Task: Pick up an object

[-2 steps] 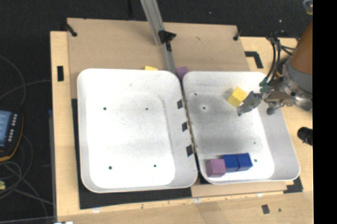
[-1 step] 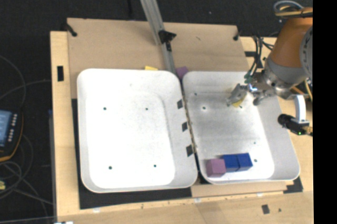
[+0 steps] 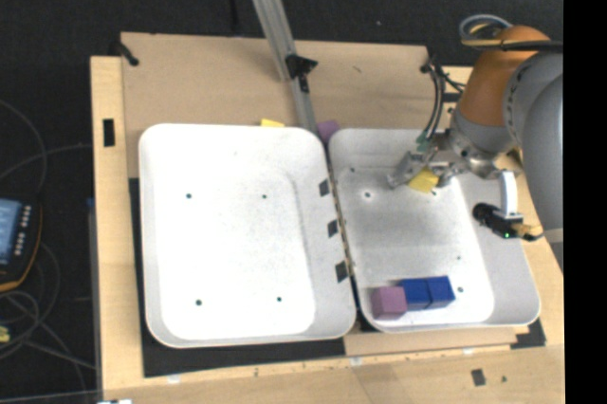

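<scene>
Down at the right bin's near edge sit a purple block (image 3: 388, 301) and blue block (image 3: 426, 291), well apart from the end effector (image 3: 421, 173), which grips a small yellow block (image 3: 424, 181) between narrowed fingers at the far end.

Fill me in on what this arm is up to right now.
The grey arm reaches in from the right over the right bin. Its claw sits near the bin's far side with a yellow block at its tip, seemingly between the fingers. A purple block and a blue block lie along the bin's near edge. The left bin sits alongside.
</scene>
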Robot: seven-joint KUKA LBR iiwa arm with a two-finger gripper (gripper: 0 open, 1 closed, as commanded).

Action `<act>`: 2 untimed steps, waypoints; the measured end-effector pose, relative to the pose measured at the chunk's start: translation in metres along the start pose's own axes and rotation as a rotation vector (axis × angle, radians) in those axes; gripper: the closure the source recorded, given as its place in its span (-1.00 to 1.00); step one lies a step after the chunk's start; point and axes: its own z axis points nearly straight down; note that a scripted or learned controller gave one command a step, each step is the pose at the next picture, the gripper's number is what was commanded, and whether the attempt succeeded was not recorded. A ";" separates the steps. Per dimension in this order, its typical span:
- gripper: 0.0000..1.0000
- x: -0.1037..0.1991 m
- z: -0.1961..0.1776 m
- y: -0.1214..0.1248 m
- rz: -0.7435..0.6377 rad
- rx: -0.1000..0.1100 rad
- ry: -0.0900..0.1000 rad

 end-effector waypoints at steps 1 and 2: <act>1.00 -0.001 -0.015 0.000 -0.005 -0.002 -0.003; 1.00 0.079 -0.018 -0.005 -0.004 0.003 0.006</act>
